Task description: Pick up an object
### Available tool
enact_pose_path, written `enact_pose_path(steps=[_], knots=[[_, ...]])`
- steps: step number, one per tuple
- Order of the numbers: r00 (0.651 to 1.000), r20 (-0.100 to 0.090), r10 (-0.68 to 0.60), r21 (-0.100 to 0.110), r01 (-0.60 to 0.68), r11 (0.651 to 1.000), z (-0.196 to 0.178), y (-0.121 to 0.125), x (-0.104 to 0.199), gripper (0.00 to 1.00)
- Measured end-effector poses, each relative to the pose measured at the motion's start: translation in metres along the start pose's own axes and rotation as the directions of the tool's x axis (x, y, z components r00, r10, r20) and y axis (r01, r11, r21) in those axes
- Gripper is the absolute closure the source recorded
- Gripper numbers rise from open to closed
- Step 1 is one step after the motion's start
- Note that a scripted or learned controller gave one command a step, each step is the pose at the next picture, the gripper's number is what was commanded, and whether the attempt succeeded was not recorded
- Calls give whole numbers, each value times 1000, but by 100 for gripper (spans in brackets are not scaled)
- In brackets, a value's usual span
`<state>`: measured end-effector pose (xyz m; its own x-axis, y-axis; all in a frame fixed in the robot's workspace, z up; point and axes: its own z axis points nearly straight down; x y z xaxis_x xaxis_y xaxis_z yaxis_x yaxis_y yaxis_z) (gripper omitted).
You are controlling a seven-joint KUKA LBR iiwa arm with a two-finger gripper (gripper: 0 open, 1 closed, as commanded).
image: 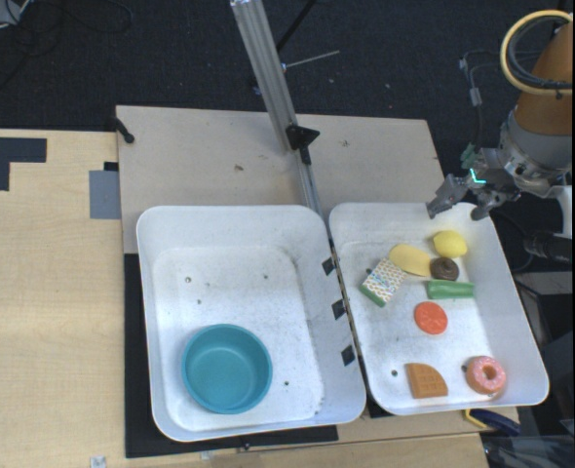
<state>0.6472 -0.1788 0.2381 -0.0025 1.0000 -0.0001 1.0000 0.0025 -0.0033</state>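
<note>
The gripper [466, 199] hangs at the 1 o'clock edge of the right bin [521, 305], its fingers apart and holding nothing. At its 6 o'clock lies a yellow lemon [450, 243]. No writing on the patterned green box [382, 282] is readable.

I see lemon [450, 243], banana [410, 258], green bar [449, 289], red disc [431, 318], donut [485, 374] loose in right bin [521, 310].

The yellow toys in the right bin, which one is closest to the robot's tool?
The round yellow lemon-shaped toy, at the far end of the right white bin, just below the tool. The longer yellow banana-shaped toy lies further left, beside the checkered block.
</note>
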Motion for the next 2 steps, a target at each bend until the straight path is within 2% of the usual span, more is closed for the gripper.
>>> enact_pose_path(steps=[1,2], knots=[[1000,0,0,0,0,1000,0,0,0,0],[1000,-1,0,3,0,1000,46,1,7,0]])
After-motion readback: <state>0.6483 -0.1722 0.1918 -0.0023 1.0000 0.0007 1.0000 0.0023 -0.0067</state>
